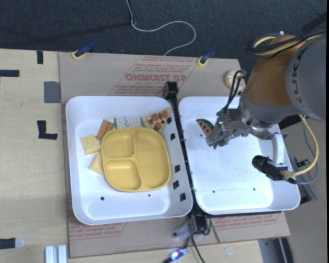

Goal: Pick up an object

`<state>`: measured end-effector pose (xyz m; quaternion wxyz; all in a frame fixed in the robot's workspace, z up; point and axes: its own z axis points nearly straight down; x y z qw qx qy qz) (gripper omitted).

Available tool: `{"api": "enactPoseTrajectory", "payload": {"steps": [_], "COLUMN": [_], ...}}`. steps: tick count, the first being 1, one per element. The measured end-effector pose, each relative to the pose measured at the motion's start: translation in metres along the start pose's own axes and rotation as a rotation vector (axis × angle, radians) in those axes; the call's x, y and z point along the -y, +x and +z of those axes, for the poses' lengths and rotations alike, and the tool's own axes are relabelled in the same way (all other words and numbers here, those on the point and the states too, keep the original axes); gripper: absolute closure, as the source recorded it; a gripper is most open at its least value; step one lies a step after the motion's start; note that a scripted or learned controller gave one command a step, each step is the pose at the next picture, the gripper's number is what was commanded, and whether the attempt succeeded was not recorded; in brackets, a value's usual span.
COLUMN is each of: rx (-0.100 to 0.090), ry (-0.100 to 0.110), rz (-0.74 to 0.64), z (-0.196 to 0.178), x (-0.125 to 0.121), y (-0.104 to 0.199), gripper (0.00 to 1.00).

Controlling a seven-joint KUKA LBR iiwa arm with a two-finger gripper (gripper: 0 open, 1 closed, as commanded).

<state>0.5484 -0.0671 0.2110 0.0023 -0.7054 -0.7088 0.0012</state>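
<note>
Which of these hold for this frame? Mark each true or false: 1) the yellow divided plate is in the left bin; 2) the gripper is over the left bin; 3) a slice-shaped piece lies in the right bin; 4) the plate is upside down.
1) True: the yellow divided plate lies in the left bin.
2) False: the gripper is over the right bin.
3) True: a small slice-shaped piece lies beside the gripper.
4) False: its compartments face up.

A robotics lab: a desk (22, 163) with taped markers, clamped cardboard sheet (148, 75), two white bins (77, 147), loose cabling (153, 26).
</note>
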Motion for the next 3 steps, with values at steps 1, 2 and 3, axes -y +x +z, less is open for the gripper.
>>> {"api": "enactPoseTrajectory", "payload": {"steps": [1,2,3], "rx": [0.0,0.001,0.003], "ry": [-0.001,-0.004,-0.001], "rz": [0.0,0.003,0.004], "z": [-0.003,-0.023,-0.003], "x": [0.011,0.01,0.013], "y": [0.031,0.028,0.027], "gripper": [1.0,1.0,1.0]}}
